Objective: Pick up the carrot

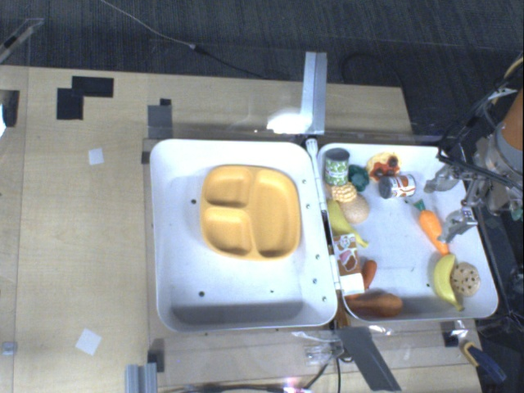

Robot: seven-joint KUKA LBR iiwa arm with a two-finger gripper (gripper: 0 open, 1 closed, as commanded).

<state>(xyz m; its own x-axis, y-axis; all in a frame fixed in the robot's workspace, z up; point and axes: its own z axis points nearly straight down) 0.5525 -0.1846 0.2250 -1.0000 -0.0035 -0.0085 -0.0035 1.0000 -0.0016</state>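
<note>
In the camera view, two shallow white bins sit side by side on the counter [74,244]. The carrot [431,227] lies in the right bin [489,305], right of the frame's centre, close to the bin's right wall, slanting from upper left to lower right with its green top at the upper end. The gripper [455,201] comes in from the right edge of the frame and hangs just beside the carrot's right side; its fingers stand apart, one near the carrot's upper end and one near its lower end, and nothing sits between them.

The carrot looks like a small toy: likely light, stiff and smooth, so it may slip or roll if pinched near a tapered end. The thick middle of the orange body, taken across its width, seems the safest hold.

The right bin is crowded. A banana [443,279] and a cookie [465,279] lie just below the carrot, touching each other. A small can [401,187] sits to the carrot's upper left, a green can [336,170] near the bin's upper left corner, and a sausage-like piece [375,304] along the bottom wall. The left bin [176,219] holds a yellow divided tray [250,211], whose compartments look bare.
</note>
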